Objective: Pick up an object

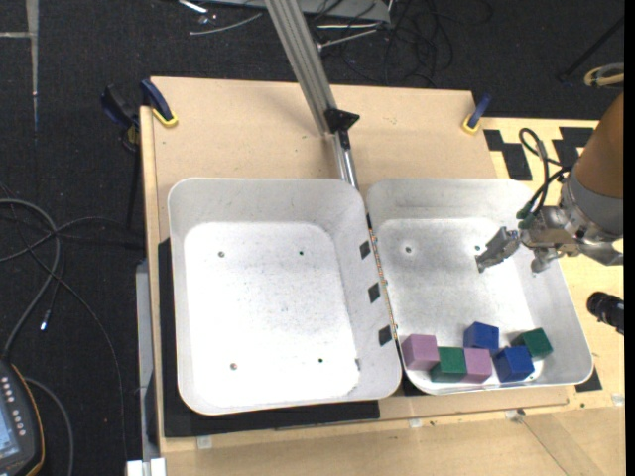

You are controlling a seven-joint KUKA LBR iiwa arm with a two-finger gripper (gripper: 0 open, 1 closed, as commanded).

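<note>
Here the grey, orange-banded arm point(600, 181) reaches in from the right edge, and its two-finger end effector point(504, 251) hangs over the upper right part of the right-hand shallow white plastic bin point(437, 211). Nothing lies between its fingers, but whether they stand apart or together I cannot tell from this slant.

The things to pick from are small cubes huddled against the near wall of that bin: a pale purple cube point(421, 350) at the left end, a dark green cube point(451, 362) touching it, a second pale purple cube point(478, 364), a blue cube point(481, 336) just behind those, another blue cube point(514, 363), and a green cube point(537, 342) at the right end. They sit packed together, probably because the bin floor slopes toward its rim. That crowding leaves little room for fingers to slip between neighbours.

The end effector is well apart from the cluster, so a grasp looks not yet begun. The left-hand shallow white bin point(263, 286) sits beside it on the wooden desk point(248, 137).
</note>
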